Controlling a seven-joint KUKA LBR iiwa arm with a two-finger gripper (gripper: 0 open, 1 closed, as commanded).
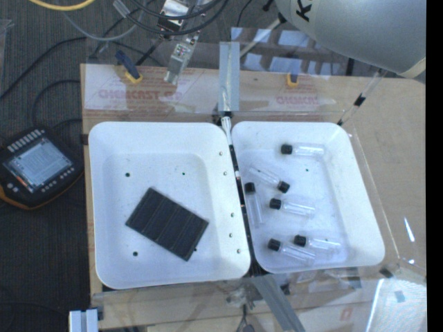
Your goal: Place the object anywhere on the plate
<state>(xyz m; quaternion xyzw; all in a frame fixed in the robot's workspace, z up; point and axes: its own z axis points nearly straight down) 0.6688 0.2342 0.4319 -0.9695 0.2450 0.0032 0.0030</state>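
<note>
- One control pendant (34,164) lies on the dark floor at the far left, off the bench.
- Next comes the left bin (97,185), white and shallow. A dark, ribbed rectangular plate (166,223) lies flat and askew on its floor, in the lower half.
- Above that bin's far rim, among black cables, the gripper (178,55) hangs over the board behind the bins, well apart from the plate. At this size and angle I cannot tell whether it is apart or together, and nothing shows in its grasp.
- A metal strip (229,75) stands upright behind the seam where the two bins touch.
- The right bin (361,185) holds six clear vials (291,206) with black caps, all lying on their sides. One is near the far wall, three are around the middle and two close together near the front wall. None is on the plate.
- The arm (360,16), grey and bulky, looms over the upper right corner.
</note>
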